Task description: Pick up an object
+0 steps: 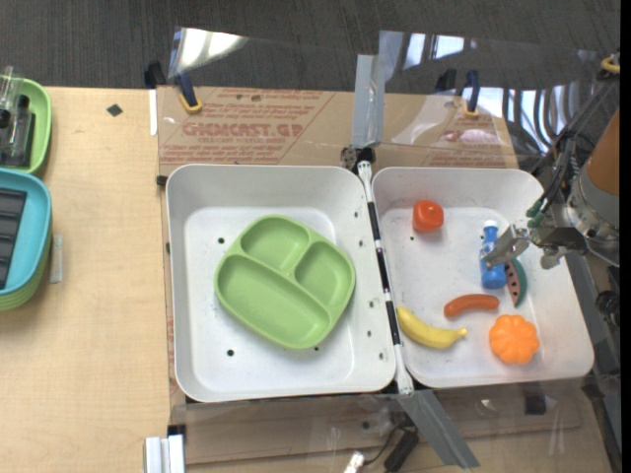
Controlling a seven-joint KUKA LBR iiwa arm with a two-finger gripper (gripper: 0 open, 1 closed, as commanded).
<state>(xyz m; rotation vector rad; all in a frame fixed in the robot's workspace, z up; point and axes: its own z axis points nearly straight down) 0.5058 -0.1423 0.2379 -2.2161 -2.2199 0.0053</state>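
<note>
The right bin holds several toy foods. A red tomato sits at its back left, a blue bottle stands near the middle, and a watermelon slice lies just right of the bottle. An orange sausage, a yellow banana and an orange pumpkin lie toward the front. My gripper reaches in from the right and hangs over the bottle and the watermelon slice. It is open, with one finger by the bottle's top and nothing gripped.
The left bin holds a green divided plate. A ridge separates the two bins. Green and teal trays sit at the far left of the bench. Cardboard lies behind the bins.
</note>
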